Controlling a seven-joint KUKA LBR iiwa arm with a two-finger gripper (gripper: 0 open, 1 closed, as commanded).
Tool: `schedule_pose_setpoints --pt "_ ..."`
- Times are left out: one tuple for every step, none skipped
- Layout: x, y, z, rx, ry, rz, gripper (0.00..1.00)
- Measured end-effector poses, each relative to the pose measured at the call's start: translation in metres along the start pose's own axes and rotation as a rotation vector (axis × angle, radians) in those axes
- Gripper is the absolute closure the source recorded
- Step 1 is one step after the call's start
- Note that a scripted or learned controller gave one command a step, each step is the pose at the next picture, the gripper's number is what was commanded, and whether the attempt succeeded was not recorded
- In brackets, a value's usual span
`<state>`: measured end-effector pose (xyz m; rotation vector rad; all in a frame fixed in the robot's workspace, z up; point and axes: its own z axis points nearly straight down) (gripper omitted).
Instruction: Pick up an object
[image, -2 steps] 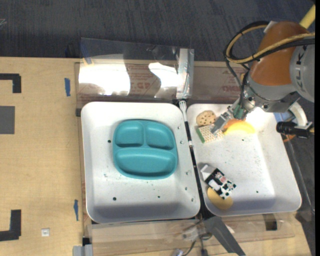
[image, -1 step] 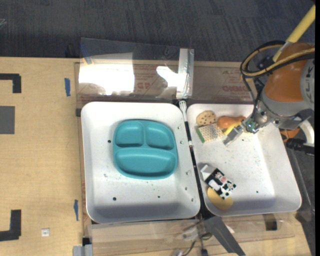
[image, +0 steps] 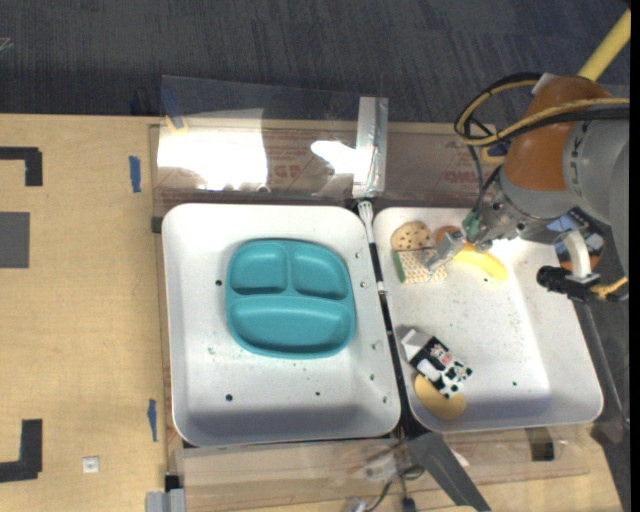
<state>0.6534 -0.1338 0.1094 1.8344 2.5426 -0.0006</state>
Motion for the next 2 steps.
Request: schedule_pose_setpoints --pt "-0.023 -0.03 0.009 -0.024 -0.009 -0.108 0.0" --pt "-0.017 -0.075 0.0 0.007 0.009 -0.152 0.0"
